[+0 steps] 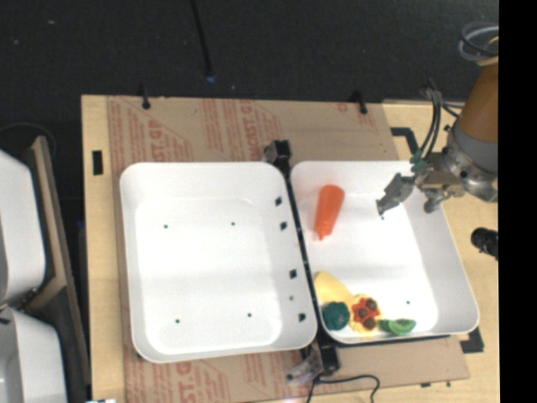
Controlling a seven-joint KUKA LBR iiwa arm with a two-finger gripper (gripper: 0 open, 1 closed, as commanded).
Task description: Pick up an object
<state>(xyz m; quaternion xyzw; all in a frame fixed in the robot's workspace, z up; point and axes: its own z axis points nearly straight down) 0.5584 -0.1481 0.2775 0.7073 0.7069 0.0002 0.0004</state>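
An orange carrot-shaped object (328, 210) lies in the right bin (436, 259), near its back left corner. At the bin's front left sit a yellow piece (329, 288), a dark teal piece (336, 315), a red piece (365, 311) and a small green piece (399, 327), bunched together. My gripper (411, 200) hangs over the back right part of the right bin, to the right of the orange object and apart from it. It is open and there is nothing between its fingers.
The left bin (210, 259) lies beside the right one, with a black divider strip (294, 242) between them. Both rest on a cardboard sheet (210, 133) on the bench. The arm's orange band (481, 107) is at the right edge.
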